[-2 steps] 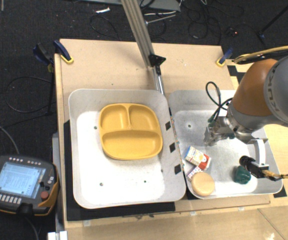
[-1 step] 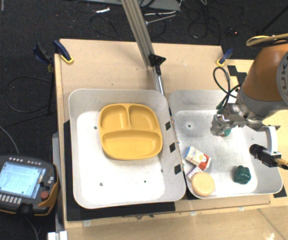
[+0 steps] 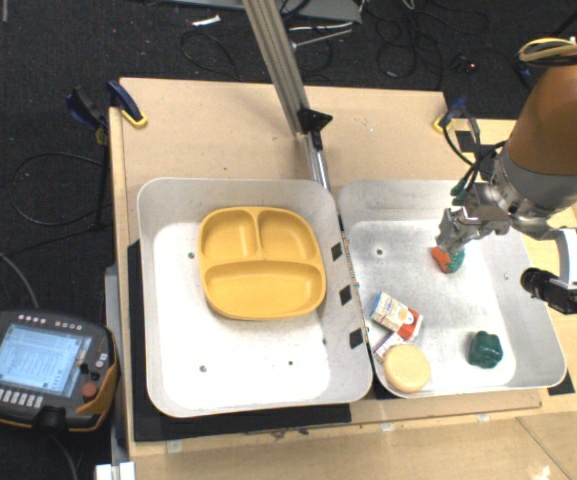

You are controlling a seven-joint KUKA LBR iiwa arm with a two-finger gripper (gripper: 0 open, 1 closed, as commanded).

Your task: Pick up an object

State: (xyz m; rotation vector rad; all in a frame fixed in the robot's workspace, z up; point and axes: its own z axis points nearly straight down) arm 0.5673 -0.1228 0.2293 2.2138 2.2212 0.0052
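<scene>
Black pendant [image 3: 40,368] with a lit screen sits on the floor, far left, off the desk [image 3: 218,128]. Left bin [image 3: 168,268] holds a yellow divided tray [image 3: 262,262], lying flat at its centre. A metal pole [image 3: 278,48] slants down from the top and ends near the seam between the bins. Right bin [image 3: 528,368]: a small red-and-white carton [image 3: 396,315] lies near its left edge, with a round tan disc [image 3: 406,367] just below it at the front rim. The gripper [image 3: 452,246] is down in the upper middle of this bin, and an orange-and-teal object [image 3: 449,258] sits right at its tip. Fingers look closed around that object's top, though it's too small to be sure whether the object is lifted or resting on the bin floor. A dark green lump [image 3: 485,348] lies well apart, toward the front right.
</scene>
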